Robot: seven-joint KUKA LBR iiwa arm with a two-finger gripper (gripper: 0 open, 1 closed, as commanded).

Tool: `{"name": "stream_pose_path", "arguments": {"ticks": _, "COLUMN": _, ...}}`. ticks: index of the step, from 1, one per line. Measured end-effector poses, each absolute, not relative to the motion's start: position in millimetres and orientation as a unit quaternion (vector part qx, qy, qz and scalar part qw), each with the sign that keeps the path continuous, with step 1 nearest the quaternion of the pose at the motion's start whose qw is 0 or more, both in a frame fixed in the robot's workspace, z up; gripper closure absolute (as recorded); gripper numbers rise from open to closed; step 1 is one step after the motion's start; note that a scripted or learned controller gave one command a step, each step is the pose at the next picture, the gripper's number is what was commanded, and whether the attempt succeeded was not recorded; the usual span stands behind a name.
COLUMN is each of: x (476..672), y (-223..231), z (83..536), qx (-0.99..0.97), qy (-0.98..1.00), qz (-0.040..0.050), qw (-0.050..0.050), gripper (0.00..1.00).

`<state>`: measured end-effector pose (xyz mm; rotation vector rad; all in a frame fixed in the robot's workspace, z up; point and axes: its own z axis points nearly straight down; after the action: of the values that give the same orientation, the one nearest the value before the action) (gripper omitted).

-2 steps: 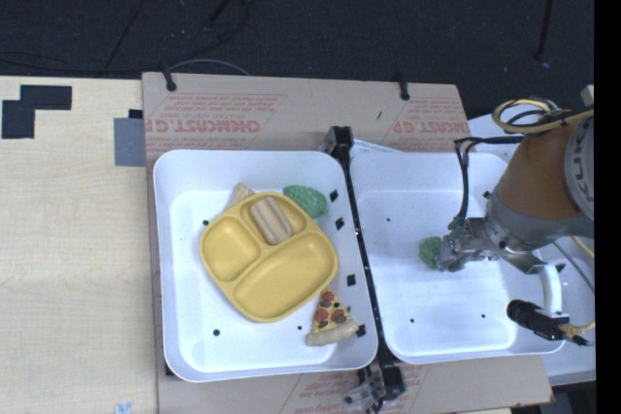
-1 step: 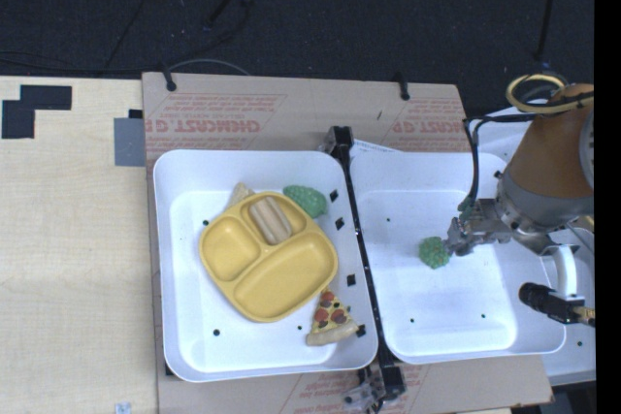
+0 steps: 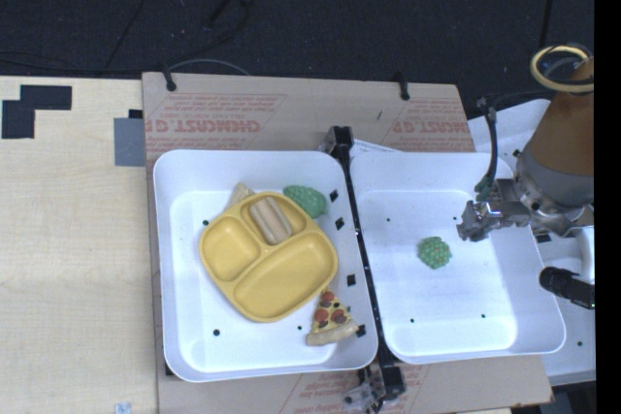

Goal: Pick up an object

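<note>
Pincer [image 3: 473, 220] fingers indistinct near green broccoli [image 3: 434, 253].

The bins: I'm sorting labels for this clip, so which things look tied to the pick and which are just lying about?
In play:
- gripper, over the right bin
- green broccoli piece, nearest it

Lying about, in the left bin:
- yellow plate
- hot dog
- pizza slice
- green leafy piece

Yellow divided plate [image 3: 233, 252] in the left bin [image 3: 179, 208]
</note>
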<state>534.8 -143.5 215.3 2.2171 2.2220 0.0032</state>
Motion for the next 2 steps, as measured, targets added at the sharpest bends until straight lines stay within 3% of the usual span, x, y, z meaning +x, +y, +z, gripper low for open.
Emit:
{"name": "stream_pose_path", "arguments": {"ticks": 1, "x": 535.1, "y": -144, "z": 227, "qx": 0.706, "qy": 0.708, "qz": -0.0002, "qw": 0.000, "gripper": 1.00}}
{"name": "stream_pose_path", "arguments": {"ticks": 2, "x": 532.8, "y": -100, "z": 230, "qx": 0.705, "qy": 0.709, "qz": -0.0003, "qw": -0.002, "gripper": 1.00}}
